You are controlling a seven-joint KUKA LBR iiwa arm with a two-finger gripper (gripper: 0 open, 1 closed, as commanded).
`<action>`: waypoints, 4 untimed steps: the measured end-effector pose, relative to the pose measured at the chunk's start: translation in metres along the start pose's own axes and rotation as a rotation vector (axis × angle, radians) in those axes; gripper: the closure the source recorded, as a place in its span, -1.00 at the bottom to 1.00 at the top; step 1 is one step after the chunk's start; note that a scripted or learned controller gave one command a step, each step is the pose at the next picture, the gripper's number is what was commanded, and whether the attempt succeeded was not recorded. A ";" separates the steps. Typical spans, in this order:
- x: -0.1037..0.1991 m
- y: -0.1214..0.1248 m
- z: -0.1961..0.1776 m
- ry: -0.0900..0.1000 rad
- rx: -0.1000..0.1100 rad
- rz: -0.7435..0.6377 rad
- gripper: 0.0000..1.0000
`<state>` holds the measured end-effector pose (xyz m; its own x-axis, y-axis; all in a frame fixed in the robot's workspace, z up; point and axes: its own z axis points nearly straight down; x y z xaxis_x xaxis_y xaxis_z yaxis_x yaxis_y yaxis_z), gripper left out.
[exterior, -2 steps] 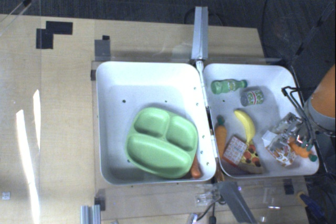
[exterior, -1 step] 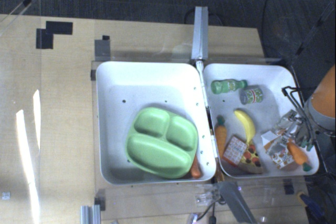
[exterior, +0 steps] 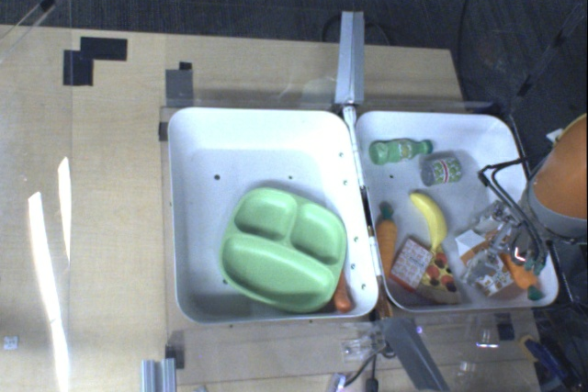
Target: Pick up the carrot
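Note:
A carrot [exterior: 387, 239] with a green top lies lengthwise against the left wall of the right bin [exterior: 478, 126], next to a banana [exterior: 428, 218]. A second small orange piece with a green tip [exterior: 522, 273] rests in that bin's front right corner. My gripper [exterior: 501, 245] reaches in from the right and hangs low over that corner, right beside the small orange piece and well to the right of the carrot. The arm's orange band [exterior: 562, 174] sits above it. I cannot make out anything held in the gripper.
The right bin also holds a green bottle [exterior: 400, 150], a small can [exterior: 441, 170], a printed box [exterior: 412, 263] and a flat colourful item [exterior: 443, 278]. The left bin [exterior: 211, 151] holds a green divided plate [exterior: 283, 248], with an orange tip [exterior: 342, 297] at its front right edge.

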<state>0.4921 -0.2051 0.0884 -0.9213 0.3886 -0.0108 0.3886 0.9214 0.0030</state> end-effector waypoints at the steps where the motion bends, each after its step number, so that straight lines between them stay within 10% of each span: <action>1: -0.003 0.002 -0.010 -0.004 -0.003 0.002 1.00; 2: -0.011 0.004 -0.054 0.006 0.003 0.414 1.00; 3: -0.011 0.004 -0.054 0.005 0.003 0.414 -1.00; 4: -0.016 0.002 -0.035 -0.044 -0.004 0.136 -1.00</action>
<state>0.5078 -0.2093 0.1232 -0.8587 0.5096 -0.0539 0.5097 0.8603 0.0115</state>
